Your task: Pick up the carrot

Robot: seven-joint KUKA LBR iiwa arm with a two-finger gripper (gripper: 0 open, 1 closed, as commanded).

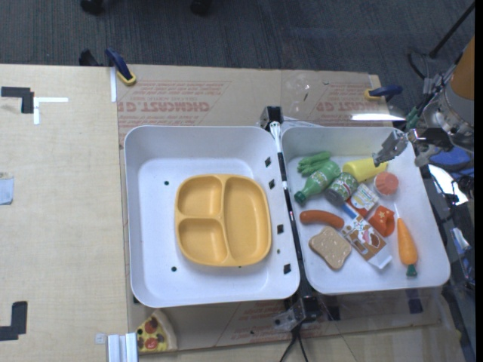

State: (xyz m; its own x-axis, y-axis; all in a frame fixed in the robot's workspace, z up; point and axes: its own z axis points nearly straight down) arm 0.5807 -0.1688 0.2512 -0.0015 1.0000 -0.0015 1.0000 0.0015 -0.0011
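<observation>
Approach step, no grasp yet. Carrot (407, 243) lies at right bin's (317, 277) right side near front corner, green tip toward front. Pincer (404, 143) hovers over back right corner, well apart from carrot; released or clenched: cannot tell. Next: travel toward front, centre over carrot, descend.

Bright, even overhead light; soft shadows, slightly blurry picture.

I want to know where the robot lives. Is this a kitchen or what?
Probably a robot test lab, not a kitchen: two white bins clamped on cardboard, toy food such as the carrot, office chair wheels on carpet.
</observation>
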